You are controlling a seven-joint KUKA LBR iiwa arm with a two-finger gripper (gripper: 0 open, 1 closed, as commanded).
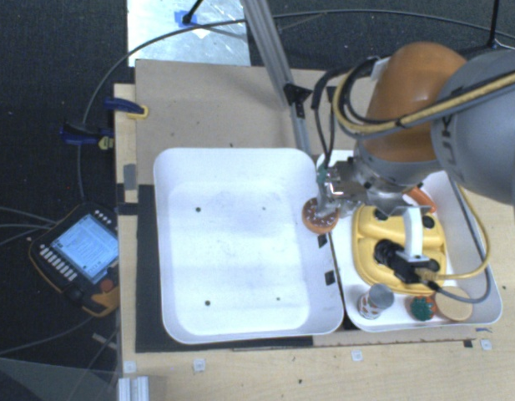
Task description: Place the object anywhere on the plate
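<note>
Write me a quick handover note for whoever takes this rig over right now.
Gripper: above the rim between the two bins; a small round brown object sits right beneath it, but a grip can't be confirmed.
Yellow plate: in the right white bin, partly under the arm.
Also in that bin: a small grey-capped piece, a green round piece and a tan disc along the near edge.
Done: nothing placed on the plate yet.
Left: secure the brown object and set it on the plate.
</note>
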